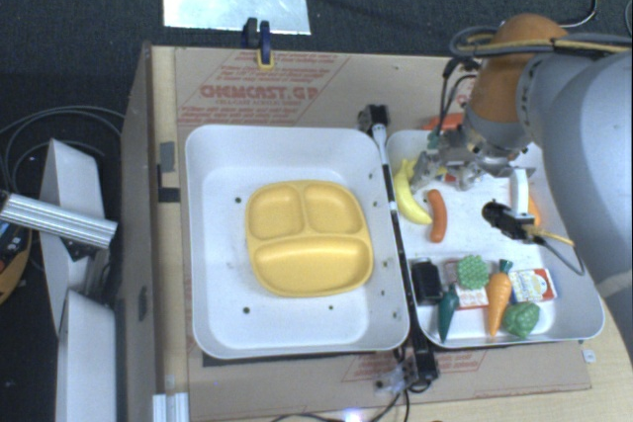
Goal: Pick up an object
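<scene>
My gripper (447,169) hangs low over the far part of the right bin (584,311), just right of a yellow banana (406,194) that lies along the bin's left wall. An orange sausage (436,215) lies just below the gripper, next to the banana's lower end. Nothing shows between the fingers. Toward the front of the bin lie a black block (425,280), a green knobbly piece (473,270), a carrot (497,293), a dark green vegetable (446,311), a light green vegetable (521,317) and a small white and red box (535,284).
The left bin (213,212) holds a yellow divided plate (307,237). The two bins meet along a black divider strip (388,203). The grey arm and its orange band (504,89) cover the right bin's far right corner.
</scene>
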Tool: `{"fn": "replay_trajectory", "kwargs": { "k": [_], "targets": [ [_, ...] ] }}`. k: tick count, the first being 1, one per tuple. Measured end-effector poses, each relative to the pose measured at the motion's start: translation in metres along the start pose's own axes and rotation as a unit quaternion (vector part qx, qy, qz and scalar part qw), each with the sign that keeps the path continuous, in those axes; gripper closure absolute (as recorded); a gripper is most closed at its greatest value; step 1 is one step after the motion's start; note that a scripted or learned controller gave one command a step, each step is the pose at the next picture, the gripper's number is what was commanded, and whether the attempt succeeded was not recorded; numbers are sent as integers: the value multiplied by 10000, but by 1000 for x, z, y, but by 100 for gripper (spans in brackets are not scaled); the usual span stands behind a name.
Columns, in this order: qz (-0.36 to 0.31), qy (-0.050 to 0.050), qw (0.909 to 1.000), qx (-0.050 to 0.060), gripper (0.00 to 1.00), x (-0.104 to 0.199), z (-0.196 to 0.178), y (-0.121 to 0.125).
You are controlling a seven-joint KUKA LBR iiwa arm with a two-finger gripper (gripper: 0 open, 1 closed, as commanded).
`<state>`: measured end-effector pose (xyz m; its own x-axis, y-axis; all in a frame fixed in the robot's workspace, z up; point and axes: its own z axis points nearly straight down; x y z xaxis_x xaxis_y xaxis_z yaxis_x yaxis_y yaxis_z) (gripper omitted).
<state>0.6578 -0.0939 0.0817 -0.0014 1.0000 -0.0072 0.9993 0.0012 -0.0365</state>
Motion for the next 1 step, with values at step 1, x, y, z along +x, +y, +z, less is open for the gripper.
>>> {"fn": "replay_trajectory", "kwargs": {
  "k": [1],
  "targets": [
    [-10,12,10000,37,0,-1,0,2]
  ]
}}
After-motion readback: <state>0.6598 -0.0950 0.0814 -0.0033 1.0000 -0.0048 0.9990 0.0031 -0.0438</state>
